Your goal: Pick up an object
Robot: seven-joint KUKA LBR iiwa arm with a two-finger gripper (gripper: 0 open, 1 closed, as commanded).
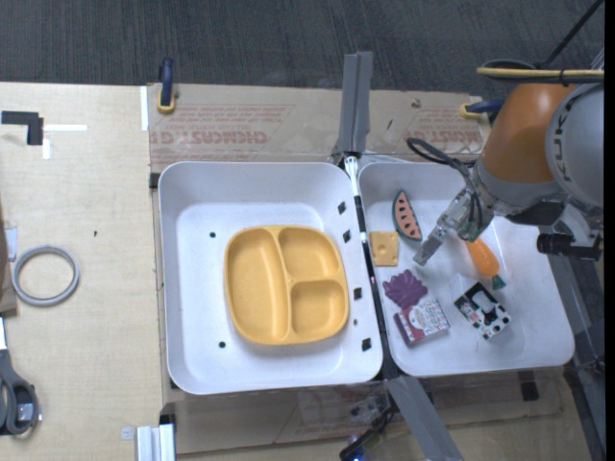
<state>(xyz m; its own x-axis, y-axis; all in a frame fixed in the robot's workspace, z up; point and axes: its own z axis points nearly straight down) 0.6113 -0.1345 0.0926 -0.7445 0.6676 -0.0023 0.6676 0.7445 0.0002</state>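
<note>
Scissors are lying at the lower left corner of the table, nearest the viewer, with a grey ring sitting just above them. Two white bins are resting side by side. A yellow divided plate is lying in the middle of the left bin. Several small things are lying in the right bin: a watermelon slice near the top, a yellow cheese square beside the dividing wall, a purple bunch of grapes below that, a small red and white packet beneath the grapes, a black and white block to the right, and an orange carrot above the block. A grey arm with an orange band is reaching in from the right. Its gripper is hovering over the right bin, between the watermelon slice and the carrot, pointing down and to the left. Whether it is apart or together cannot be told, and nothing is showing in its grasp.
</note>
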